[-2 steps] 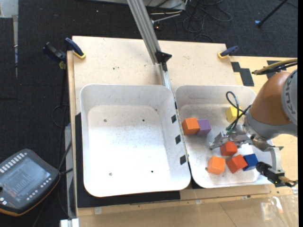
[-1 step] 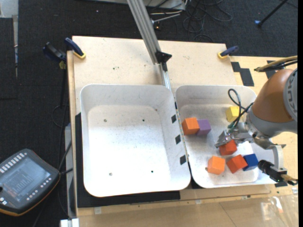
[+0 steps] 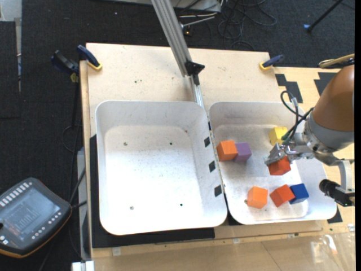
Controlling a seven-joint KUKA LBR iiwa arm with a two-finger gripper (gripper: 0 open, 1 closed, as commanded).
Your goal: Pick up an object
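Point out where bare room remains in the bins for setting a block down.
The left bin has a bare floor wall to wall. The right bin is crowded: orange block, purple block, and the gripper over a red block. Its far strip is free.

A red block [image 3: 280,166], small and cube-like, sits between the fingers of the claw [image 3: 278,157] and is tilted, over the right bin [image 3: 237,113]. Within that bin it lies right of the purple block [image 3: 243,151], just below the yellow block [image 3: 277,135], and above the other red block [image 3: 281,195].
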